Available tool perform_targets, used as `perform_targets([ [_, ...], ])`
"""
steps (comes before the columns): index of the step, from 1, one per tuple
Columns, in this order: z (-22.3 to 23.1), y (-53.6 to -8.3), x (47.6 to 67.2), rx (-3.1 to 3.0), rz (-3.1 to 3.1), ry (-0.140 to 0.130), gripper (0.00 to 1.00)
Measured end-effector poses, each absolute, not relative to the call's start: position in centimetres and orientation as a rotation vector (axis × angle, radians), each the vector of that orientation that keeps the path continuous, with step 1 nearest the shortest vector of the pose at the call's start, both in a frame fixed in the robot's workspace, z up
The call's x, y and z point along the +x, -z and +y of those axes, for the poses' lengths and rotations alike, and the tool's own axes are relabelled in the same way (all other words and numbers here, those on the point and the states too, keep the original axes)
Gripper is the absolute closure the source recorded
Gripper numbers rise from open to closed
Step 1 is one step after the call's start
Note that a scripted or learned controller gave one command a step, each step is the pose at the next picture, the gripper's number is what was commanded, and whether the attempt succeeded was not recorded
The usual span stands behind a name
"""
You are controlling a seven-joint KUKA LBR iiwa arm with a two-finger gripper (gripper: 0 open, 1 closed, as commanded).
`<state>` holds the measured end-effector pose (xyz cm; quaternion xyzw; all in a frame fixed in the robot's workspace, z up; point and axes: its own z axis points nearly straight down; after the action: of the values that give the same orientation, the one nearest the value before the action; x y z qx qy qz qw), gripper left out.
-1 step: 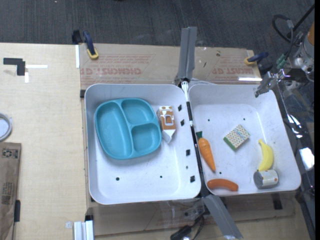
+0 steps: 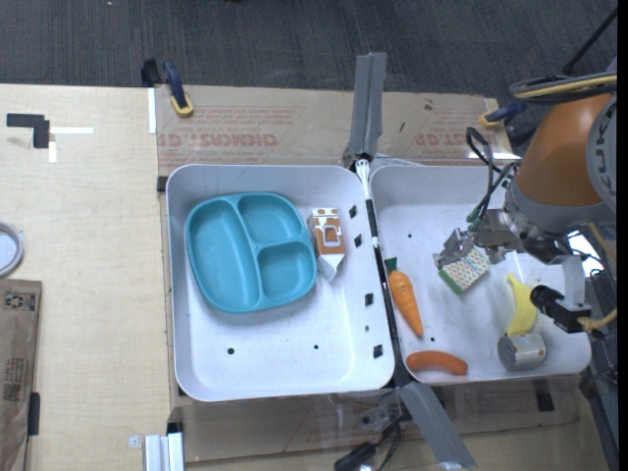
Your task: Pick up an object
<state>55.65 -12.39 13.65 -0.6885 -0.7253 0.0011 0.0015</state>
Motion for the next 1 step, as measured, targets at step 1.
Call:
perform_targets([
  [1, -15.52, -9.56, 55.60, -2.097, -2.352, 0.004, 0.00],
])
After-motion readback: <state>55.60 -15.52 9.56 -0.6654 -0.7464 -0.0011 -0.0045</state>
